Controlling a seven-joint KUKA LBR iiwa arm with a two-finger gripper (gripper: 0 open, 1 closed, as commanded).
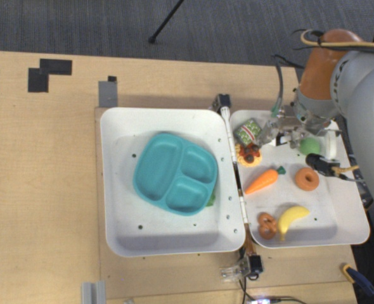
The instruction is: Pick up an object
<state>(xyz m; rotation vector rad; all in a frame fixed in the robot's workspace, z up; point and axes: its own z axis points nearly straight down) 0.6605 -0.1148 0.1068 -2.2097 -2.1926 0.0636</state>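
While the arm reached in from the right over the far part of the right bin (358, 223), its gripper (287, 133) hung low above the bin's far end, and whether it was open, closed or holding anything could not be told from above. Just left of the gripper lay a green patterned packet (248, 131), close against the bin's far left corner. Just right of the gripper a light green object (311, 146) showed partly from under the wrist. Near of the packet sat a small toy of yellow, red and dark parts (248, 155), beside the wall between the bins. Further toward the near side lay an orange carrot (262, 180), slanted, with its green top pointing right and far. To the right of the carrot rested an orange doughnut-shaped ring (307, 179). At the near end of that bin a yellow banana (291, 218) lay just beside a brown pretzel-like piece (267, 225) on its left. Above the wrist the arm carried its orange band (320, 65), and the grey arm body (364, 100) filled the far right. The left bin (120, 233) held a teal divided plate (176, 172), tilted, near its middle. Both bins sat on a light wooden bench (41, 189).
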